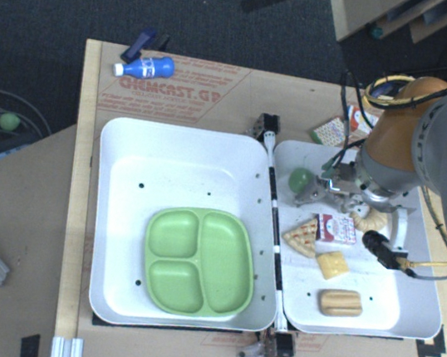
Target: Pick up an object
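The right bin [404, 315] holds several small things. A green ball [300, 180] lies at its far left, with a pizza slice [302, 236] below it. A red and white packet [337, 230] sits in the middle. A yellow cheese block [332, 265] and a brown bread roll [339, 302] lie nearer the front. My gripper [341, 192] hangs low over the far part of this bin, just right of the green ball and above the packet. A pale beige item [374, 219] is partly hidden under the wrist.
The left bin [126, 158] carries a green divided plate [198, 260]. A blue and white bottle [144, 67] lies on the cardboard behind that bin. A small patterned card [329, 131] rests behind the right bin.
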`<state>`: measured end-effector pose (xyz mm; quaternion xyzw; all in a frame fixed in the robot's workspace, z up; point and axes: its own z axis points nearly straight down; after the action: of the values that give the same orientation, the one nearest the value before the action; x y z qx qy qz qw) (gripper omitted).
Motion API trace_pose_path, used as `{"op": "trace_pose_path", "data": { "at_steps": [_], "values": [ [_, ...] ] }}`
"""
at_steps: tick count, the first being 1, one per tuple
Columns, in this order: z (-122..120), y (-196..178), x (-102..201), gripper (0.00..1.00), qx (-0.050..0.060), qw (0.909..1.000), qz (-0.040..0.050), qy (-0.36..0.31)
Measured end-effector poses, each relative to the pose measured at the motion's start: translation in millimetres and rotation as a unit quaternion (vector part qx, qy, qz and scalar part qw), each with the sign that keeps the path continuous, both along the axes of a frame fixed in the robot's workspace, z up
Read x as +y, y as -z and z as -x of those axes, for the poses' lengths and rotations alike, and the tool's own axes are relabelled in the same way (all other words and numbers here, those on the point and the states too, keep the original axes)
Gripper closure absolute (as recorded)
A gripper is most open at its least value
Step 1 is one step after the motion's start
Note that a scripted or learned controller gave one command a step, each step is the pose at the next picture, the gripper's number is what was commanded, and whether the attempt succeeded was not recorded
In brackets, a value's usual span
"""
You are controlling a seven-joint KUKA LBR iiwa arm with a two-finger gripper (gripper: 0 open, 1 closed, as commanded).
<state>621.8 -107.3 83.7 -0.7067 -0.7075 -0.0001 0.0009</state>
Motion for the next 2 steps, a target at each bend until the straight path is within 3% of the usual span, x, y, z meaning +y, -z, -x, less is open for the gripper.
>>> {"op": "trace_pose_path", "data": {
  "at_steps": [2],
  "values": [
    [82, -1, 15, 0.0, 0.0, 1.0, 0.0003, 0.001]
  ]
}}
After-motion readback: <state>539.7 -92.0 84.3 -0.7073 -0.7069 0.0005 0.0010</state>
